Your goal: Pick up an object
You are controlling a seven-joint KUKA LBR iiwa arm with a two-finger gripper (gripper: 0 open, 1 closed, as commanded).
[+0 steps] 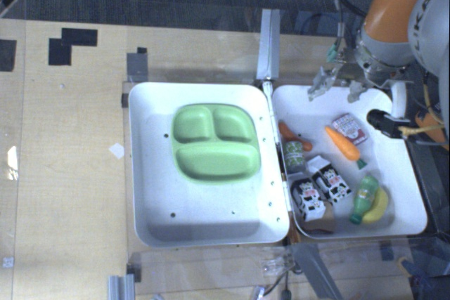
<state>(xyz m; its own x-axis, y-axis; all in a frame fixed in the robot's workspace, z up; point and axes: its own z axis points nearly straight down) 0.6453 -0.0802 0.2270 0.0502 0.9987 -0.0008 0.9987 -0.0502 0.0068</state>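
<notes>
Right now the candidates for picking all lie in the right bin [415,218]: an orange carrot [342,142] near its middle, a small red-and-white packet [349,128] just beyond it, a second carrot-like piece [294,136] by the left wall, a green can [294,157] beside that, two black-and-white cartons [320,190] toward the front, and a green bottle [364,199] touching a yellow banana [380,204] at the front right corner.

The gripper [336,83] hangs over the bin's far edge, fingers spread apart and holding nothing, well apart from every item.

I judge the reach has barely begun. The carrot looks like the fairest target, since it lies alone with bare floor on both long sides. A good approach would turn the fingers across its narrow width, come down vertically over its thick middle, and close only once both fingers are low beside it. The bottle and banana crowd each other, so a grasp there risks a slip.

The left bin [148,207] holds a green divided tray [214,141], and both bins rest on the counter [63,172].
</notes>
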